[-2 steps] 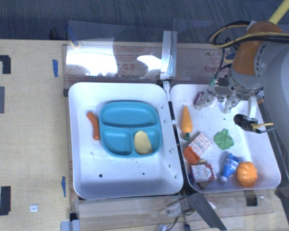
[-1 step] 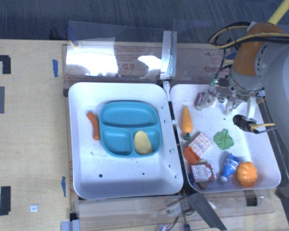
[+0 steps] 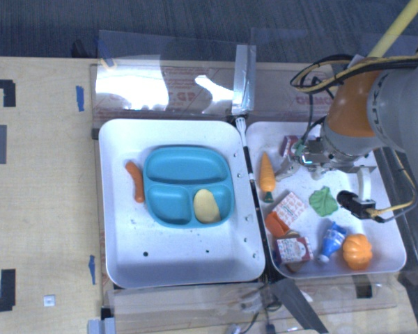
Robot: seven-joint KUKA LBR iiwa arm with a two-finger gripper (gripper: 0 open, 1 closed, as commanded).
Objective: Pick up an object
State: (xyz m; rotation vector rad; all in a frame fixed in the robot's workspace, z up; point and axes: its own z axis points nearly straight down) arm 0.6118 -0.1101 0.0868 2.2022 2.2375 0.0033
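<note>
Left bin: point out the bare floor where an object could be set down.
Left bin: bare along the front below the blue tray, and left of the orange sausage. Right bin is crowded; gripper hangs over it.

No text, label, brand, number or sign is legible. Printing appears on the small red-and-white packets in the right bin, but it is too small to read.
</note>
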